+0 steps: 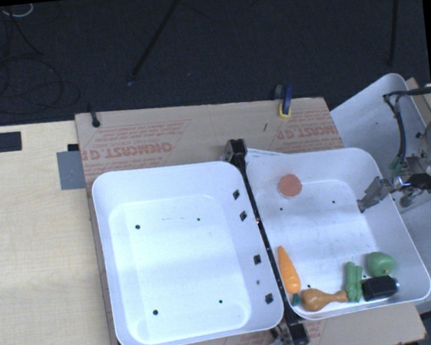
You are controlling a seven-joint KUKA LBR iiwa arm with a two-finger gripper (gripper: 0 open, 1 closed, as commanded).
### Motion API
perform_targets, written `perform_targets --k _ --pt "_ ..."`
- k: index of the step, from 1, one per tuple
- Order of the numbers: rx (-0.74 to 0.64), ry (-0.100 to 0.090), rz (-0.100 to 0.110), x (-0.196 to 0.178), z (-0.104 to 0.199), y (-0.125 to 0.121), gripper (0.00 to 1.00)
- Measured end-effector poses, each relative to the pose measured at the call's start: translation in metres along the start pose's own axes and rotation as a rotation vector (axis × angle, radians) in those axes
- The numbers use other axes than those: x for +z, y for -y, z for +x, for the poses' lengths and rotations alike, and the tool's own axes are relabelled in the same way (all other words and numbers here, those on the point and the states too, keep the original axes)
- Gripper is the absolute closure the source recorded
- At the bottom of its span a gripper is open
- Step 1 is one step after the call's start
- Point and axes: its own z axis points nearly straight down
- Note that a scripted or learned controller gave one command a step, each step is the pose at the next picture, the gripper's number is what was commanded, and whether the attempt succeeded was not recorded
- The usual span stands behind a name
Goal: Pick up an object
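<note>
Camera view has your gripper (pixel 374 192) hanging at the right bin's (pixel 330 164) edge, can't tell its state; toys bunch in the near corner, carrot (pixel 288 270) easiest.

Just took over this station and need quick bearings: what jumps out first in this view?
Two white bins sit side by side; the right bin holds everything colourful. A pink disc lies near its far wall, and an orange carrot, a green piece and a black object cluster along its near edge. The gripper hangs at its right rim.
</note>
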Motion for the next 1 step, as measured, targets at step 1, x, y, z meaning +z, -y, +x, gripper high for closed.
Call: perform_targets --k 1 --pt "-0.006 -0.007 0.012 0.1329 0.0776 -0.0006 0.00"
